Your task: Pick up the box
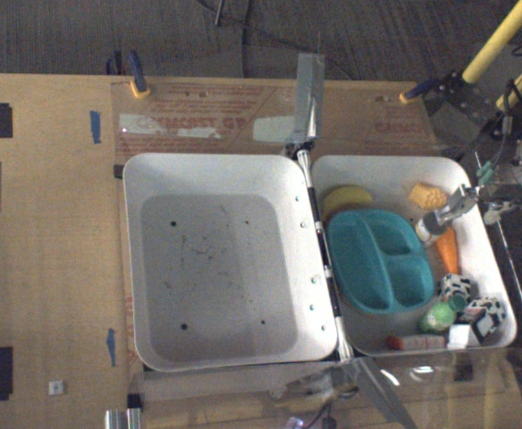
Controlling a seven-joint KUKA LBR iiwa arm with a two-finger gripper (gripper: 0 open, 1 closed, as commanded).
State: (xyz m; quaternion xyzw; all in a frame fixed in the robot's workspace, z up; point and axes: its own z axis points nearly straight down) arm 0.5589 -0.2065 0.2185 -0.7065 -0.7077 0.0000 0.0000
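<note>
The box [416, 341], a small reddish carton, lies flat near the front wall of the right bin [498, 248], its long axis running left to right, just beside the teal divided plate [382, 259]. The gripper [449, 211] hangs above the carrot [447, 250], well apart from the box.

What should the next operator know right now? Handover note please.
Pincer: over the right bin, at its upper right, just above the carrot; can't tell if open or shut, nothing visibly held.
Box: most likely the small red box lying flat along the right bin's front wall, below the teal divided tray. Apart from the pincer.
Done: nothing lifted yet.
Left: move to the front wall, grasp the box, lift. It sits tight against the wall with toys crowded to its right, so the approach looks awkward.
</note>
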